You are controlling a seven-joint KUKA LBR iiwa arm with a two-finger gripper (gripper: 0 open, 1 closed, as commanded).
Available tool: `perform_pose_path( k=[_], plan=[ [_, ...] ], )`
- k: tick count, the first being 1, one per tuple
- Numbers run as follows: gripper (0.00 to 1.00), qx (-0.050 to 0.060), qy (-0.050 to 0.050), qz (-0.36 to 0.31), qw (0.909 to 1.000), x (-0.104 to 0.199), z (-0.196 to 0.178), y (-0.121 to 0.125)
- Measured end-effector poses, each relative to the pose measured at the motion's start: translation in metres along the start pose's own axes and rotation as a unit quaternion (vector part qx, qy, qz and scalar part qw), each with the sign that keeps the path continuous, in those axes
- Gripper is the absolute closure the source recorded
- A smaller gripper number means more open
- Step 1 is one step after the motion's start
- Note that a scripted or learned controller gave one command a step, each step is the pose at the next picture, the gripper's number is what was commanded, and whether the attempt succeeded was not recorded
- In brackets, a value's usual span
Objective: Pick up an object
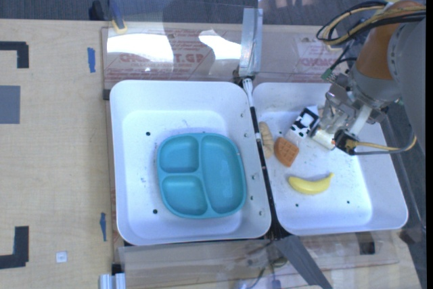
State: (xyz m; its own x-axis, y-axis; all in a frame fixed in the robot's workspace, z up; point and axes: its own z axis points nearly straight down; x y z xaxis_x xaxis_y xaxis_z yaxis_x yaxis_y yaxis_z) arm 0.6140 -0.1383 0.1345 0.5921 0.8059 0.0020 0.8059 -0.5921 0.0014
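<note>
A teal three-compartment plastic plate (201,174) fills the left white bin (128,112). In the right white bin (379,210) lie a yellow banana (310,183), an orange waffle (286,151) and a tan bread piece (266,137). The gripper (323,126) hovers beside a black-and-white toy (304,123); I cannot tell its grip.

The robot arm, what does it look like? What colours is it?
The arm is grey with an orange band above the wrist. Black and yellow cables loop beside it. Its tool is a small silvery metal piece with a white tip and a black bit at its end.
</note>
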Motion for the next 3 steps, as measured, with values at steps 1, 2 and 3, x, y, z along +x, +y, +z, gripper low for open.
perform_pose_path(
  k=[1,2,3],
  plan=[
    [1.0,0.004,-0.002,0.204,0.979,0.013,0.005,-0.053],
    [1.0,-0.001,0.0,0.022,0.9998,-0.004,-0.109,-0.058],
    [1.0,0.004,-0.002,-0.1,0.9949,-0.001,-0.058,-0.151]
  ],
)
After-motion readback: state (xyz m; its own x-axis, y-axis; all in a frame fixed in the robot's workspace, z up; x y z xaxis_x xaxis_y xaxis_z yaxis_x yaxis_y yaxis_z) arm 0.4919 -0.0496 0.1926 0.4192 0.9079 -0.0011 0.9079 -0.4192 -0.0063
